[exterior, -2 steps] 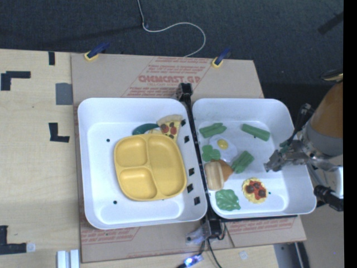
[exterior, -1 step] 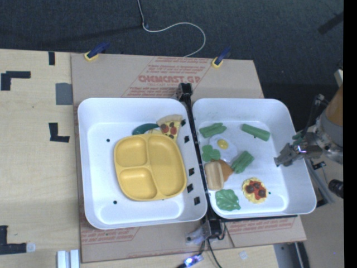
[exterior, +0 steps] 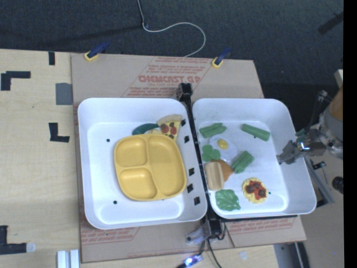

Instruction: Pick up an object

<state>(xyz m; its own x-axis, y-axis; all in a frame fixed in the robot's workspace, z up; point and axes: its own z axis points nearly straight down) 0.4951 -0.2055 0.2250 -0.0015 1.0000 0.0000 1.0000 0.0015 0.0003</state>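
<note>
Nearest us, a flat green plastic leaf (exterior: 227, 200) lies in the right-hand shallow white bin (exterior: 276, 109) beside a round red-topped toy pizza (exterior: 254, 189); our gripper (exterior: 290, 152) hovers over that bin's right rim, holding nothing; whether it's open, we cannot tell.

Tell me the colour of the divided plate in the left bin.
Yellow; the divided plate shows in the camera view.
</note>
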